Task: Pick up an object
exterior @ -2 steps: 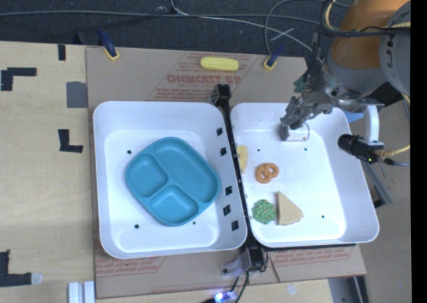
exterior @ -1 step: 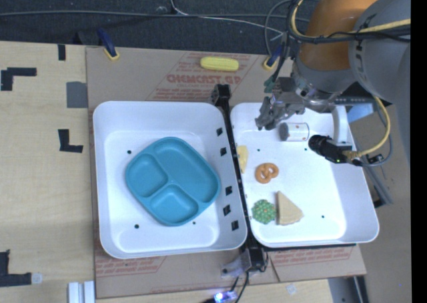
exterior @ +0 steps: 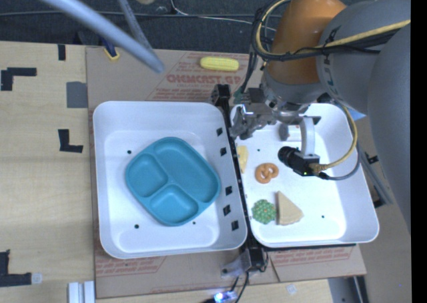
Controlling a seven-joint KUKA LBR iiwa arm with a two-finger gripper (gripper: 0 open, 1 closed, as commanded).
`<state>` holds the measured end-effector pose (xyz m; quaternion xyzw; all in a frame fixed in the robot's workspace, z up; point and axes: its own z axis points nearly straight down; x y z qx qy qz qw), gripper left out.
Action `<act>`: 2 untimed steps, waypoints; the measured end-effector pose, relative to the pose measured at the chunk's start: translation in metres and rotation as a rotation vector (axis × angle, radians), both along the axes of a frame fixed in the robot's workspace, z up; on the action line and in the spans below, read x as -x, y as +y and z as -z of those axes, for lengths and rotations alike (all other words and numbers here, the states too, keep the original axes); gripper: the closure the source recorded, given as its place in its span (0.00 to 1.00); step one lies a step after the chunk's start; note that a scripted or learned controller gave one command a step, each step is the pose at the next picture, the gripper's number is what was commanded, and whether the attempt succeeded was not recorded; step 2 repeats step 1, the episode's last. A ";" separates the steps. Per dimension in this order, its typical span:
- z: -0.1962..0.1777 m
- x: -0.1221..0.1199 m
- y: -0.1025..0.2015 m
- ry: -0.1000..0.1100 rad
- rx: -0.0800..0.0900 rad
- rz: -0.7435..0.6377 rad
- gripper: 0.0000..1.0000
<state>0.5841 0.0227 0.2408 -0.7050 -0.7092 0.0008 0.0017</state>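
The right bin [exterior: 333, 225] holds a brown pretzel [exterior: 267, 173], a green bumpy ball [exterior: 264, 211], a tan wedge like a sandwich half [exterior: 289, 209] and a pale yellow piece [exterior: 242, 157] by the left wall. My gripper [exterior: 243, 121] hangs over the far left corner of this bin, just above the pale yellow piece and beyond the pretzel. I see nothing held in it. The arm's orange band [exterior: 303, 25] sits above the bin's far edge.
The left bin [exterior: 107, 228] carries a blue divided plate [exterior: 172, 179]. A yellow corn-like toy [exterior: 219, 63] lies on the cardboard behind the bins. A black cable unit [exterior: 297, 159] dangles over the right bin near the pretzel.
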 end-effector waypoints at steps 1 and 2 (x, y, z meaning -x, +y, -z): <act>0.015 0.008 0.051 0.000 0.001 0.000 1.00; 0.015 0.008 0.051 0.000 0.001 0.000 1.00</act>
